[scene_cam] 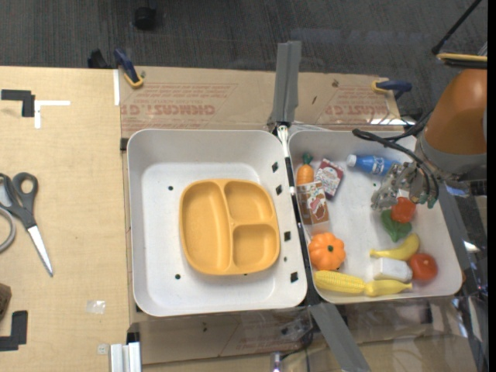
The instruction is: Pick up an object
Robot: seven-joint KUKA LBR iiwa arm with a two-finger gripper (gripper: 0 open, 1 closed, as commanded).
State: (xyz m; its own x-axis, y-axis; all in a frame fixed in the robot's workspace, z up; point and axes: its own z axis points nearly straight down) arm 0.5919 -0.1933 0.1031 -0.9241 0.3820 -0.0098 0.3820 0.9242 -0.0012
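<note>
The right bin [353, 208] holds several toy foods. My gripper [404, 189] hangs low over its right side, just above a small red and green vegetable [399, 215]. The two look close or touching, and I cannot tell which. Nearby lie a blue bottle [370, 163], a yellow banana [397, 248], a red tomato [423, 266] and a white block [391, 270]. An orange pumpkin [326, 250], a corn cob [339, 283], a carrot [305, 173] and two packets [315, 204] sit along the bin's left side.
The left bin [147, 208] holds a yellow divided plate [230, 225]. Scissors [27, 215] lie on the bench at the far left. A grey bar [287, 84] runs back from between the bins. Dark cables [384, 136] trail near my wrist.
</note>
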